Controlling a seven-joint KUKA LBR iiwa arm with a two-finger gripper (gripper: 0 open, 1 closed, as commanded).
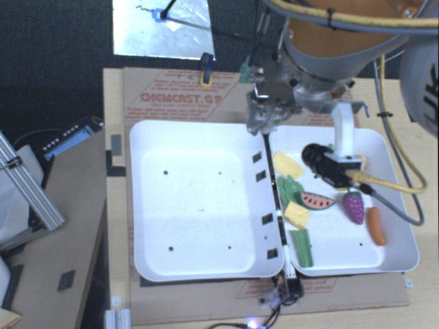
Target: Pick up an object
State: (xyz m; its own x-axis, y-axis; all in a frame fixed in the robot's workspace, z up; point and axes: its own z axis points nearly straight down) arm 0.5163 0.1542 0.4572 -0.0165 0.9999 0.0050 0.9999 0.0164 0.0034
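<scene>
Watermelon slice (317, 200): red flesh, green rind; purple grapes (354, 207) just right of it, orange carrot (376, 226) beyond. Gripper (264, 120) partly hidden; its grip cannot be told

We see a tan bench (82, 184), brown printed board (171, 94) on it, two white bins side by side, left bin (199, 204), right bin (394, 249).

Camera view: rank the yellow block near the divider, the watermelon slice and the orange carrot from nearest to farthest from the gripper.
Measured from the gripper, above the bins' back edge:
1. Yellow block, by the divider at the right bin's back.
2. Watermelon slice, mid-bin.
3. Orange carrot, toward the right bin's front right.
</scene>
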